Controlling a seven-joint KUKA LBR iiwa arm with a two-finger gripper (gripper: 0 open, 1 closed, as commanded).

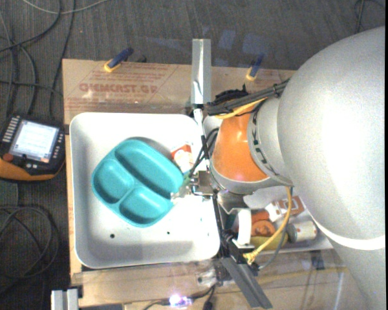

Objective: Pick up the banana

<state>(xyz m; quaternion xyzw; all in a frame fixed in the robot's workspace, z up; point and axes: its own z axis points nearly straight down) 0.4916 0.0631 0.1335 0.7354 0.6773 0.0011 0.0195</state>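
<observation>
Nearest the camera, in the strip of the right bin that shows beneath the arm, lies a yellow curved shape. I take it for the banana, though the arm covers much of it and I cannot be sure. Just beside it are an orange-and-white object and a small pale bottle.

If it is the banana, it should be light, and firm enough to lift yet soft under pressure, with a smooth skin that can slip and bruise. The middle of its curve, gripped across the narrow width with gentle force, looks the best hold. The crowding neighbours may hinder a clean approach.

Farther in, the claw sits over the left bin, at the edge of a teal divided plate, well apart from the yellow shape. I cannot tell whether it is open or closed. A small orange-and-white item lies just beyond it.

Farthest off, the cardboard-covered tabletop carries two clamps, and a handheld pendant rests on the floor.
</observation>
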